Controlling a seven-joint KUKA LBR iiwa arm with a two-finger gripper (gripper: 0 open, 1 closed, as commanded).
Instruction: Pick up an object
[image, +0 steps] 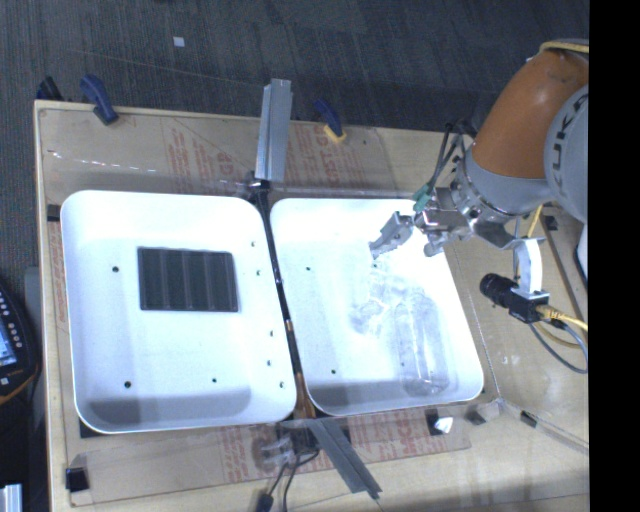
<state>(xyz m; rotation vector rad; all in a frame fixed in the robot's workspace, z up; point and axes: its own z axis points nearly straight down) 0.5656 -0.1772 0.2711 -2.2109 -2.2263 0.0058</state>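
While poised over the right bin (462, 330), tool (410, 235) fingers spread, gripping nothing, clear plastic bottle (420, 340) lying below.

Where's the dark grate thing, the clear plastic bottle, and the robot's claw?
Grate (188, 279): camera view, middle of the dark slatted panel in the left bin.
Bottle (420, 345): camera view, its clear body, in the right bin.
Gripper (412, 232): camera view, midway between its fingertips.

Grey arm (560, 150) with orange band, black cables, metallic end effector (410, 232).
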